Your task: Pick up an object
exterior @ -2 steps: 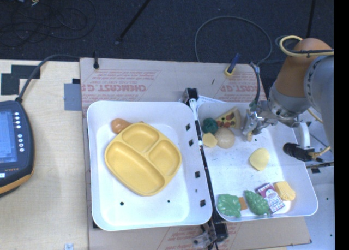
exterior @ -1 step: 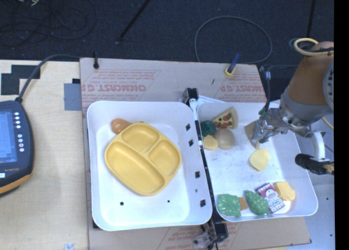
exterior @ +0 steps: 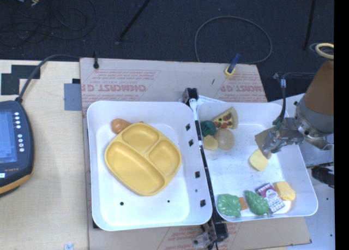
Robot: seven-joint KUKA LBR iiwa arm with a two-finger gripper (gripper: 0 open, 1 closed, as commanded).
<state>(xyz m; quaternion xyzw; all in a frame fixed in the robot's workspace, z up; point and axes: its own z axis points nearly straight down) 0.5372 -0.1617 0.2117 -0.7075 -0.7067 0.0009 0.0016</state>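
Note:
My gripper (exterior: pixel 269 146) reaches into the right bin (exterior: pixel 234 175) from the right, low over its middle right part. A pale yellow chunk (exterior: pixel 258 161) lies directly below and left of the gripper tip, touching or nearly touching it. At the bin's back left sit a toy pizza slice (exterior: pixel 225 118), a dark green piece (exterior: pixel 207 128), a small yellow round (exterior: pixel 210 143) and a pale round (exterior: pixel 224 140). Along the front lie two green leafy pieces (exterior: pixel 229 204) (exterior: pixel 256 202), a purple and white packet (exterior: pixel 271 196) and a yellow corn-like piece (exterior: pixel 284 191).
The left bin (exterior: pixel 103 194) holds a yellow divided plate (exterior: pixel 143 158) with an orange item (exterior: pixel 119 125) at its back left edge. A black divider (exterior: pixel 197 156) runs between the bins. A control pendant (exterior: pixel 13 145) lies at far left on the bench.

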